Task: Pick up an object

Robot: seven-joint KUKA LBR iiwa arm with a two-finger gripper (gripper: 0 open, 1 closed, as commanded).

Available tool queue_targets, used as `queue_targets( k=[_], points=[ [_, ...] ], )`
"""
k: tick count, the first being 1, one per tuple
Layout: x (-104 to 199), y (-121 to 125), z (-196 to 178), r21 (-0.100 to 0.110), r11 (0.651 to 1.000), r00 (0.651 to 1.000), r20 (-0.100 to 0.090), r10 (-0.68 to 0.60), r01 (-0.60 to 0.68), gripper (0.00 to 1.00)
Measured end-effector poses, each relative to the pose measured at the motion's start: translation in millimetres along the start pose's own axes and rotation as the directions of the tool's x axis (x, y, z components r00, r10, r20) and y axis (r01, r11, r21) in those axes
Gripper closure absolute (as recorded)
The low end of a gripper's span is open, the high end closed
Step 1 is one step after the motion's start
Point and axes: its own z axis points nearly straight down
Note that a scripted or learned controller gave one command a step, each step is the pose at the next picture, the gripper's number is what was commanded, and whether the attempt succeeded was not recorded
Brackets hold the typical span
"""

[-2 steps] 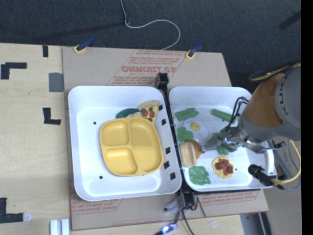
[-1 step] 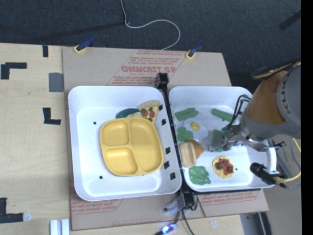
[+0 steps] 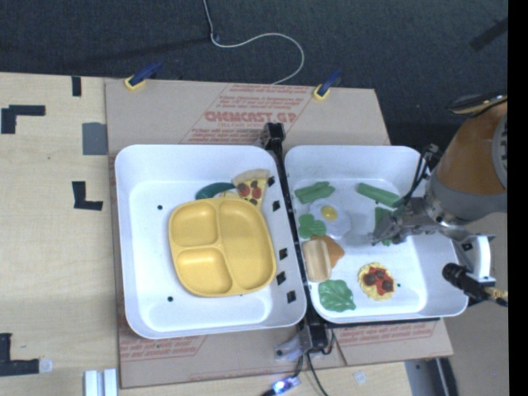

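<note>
My claw (image 3: 386, 236) hangs low over the right bin (image 3: 408, 159), at about three o'clock of its floor, close to the bin's right wall because my arm (image 3: 470, 172) reaches in from that side. Whether its fingers are apart or together I cannot tell; they show as a dark, blurred tangle. Nothing is visibly caught between them, so I would not call anything held.

The likeliest thing for me to take is the green pepper piece (image 3: 379, 195), lying at about one o'clock in this bin, just above the claw and perhaps touching it. It is a long, flat, dark green strip, lying at a slant.

The other toys are spread loosely, which suits single grabs: a green leaf (image 3: 314, 192) at eleven o'clock, a fried egg (image 3: 328, 214) near the middle, a bread roll (image 3: 320, 256) against the left wall at eight o'clock, a second leaf (image 3: 337, 294) at seven, a small pizza round (image 3: 377, 280) at five.

The left bin (image 3: 136, 221) carries a yellow divided plate (image 3: 221, 247) in its middle, with a pizza slice (image 3: 253, 184) tucked behind it at one o'clock.
</note>
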Motion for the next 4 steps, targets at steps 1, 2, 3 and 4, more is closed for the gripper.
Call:
queue_targets(
  k=[1, 2, 3, 4],
  points=[
    [-4, 8, -59, -0.003, 1.0, 1.0, 0.001, -0.002, 0.002, 1.0],
    [-3, 8, -81, 0.001, 1.0, 1.0, -0.001, -0.002, 0.002, 1.0],
    [52, 4, -90, 0.003, 1.0, 1.0, -0.003, -0.007, 0.007, 1.0],
    [108, -1, -96, 0.004, 1.0, 1.0, -0.003, -0.008, 0.008, 1.0]
  ],
)
